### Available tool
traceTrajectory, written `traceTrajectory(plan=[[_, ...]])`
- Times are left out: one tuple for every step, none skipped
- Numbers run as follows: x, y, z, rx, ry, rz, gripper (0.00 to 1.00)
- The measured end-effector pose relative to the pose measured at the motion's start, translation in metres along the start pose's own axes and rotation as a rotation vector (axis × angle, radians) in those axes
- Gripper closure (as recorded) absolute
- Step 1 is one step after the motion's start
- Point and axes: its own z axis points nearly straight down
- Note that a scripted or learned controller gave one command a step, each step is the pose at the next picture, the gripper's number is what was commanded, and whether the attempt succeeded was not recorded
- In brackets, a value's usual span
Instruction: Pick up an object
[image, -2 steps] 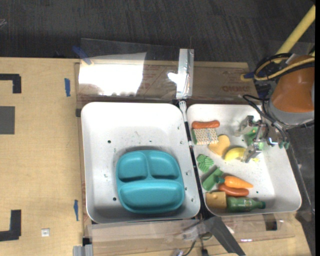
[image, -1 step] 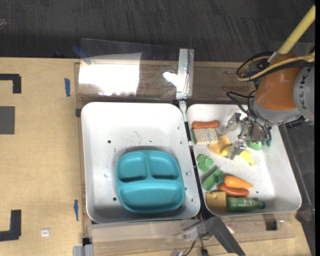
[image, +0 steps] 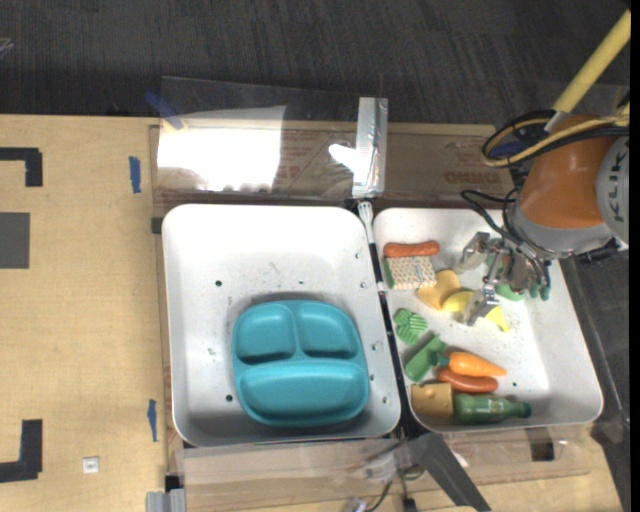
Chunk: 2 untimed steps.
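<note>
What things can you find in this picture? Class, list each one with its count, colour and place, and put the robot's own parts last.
Bins: 2, white, side by side on the bench.
Divided tray: 1, teal, in the left bin.
Toy carrot: 1, orange, lower part of right bin.
Toy bottle: 1, green, near right bin's front edge.
Toy hot dog: 1, orange-red, top of right bin.
Waffle-like block: 1, tan, just below the hot dog.
Leafy toy: 1, green, right bin's left side.
Yellow toy pieces: a few, middle of right bin.
Arm: 1, grey with orange band, from the right.
Gripper: 1, metal, low over the yellow pieces.
</note>
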Motion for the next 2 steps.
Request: traceTrajectory(plan=[[-0.004,0.001,-0.015,0.002,-0.015,-0.003,1.0],[0.009,0.066,-0.118,-0.003,-0.01,0.018,1.0]])
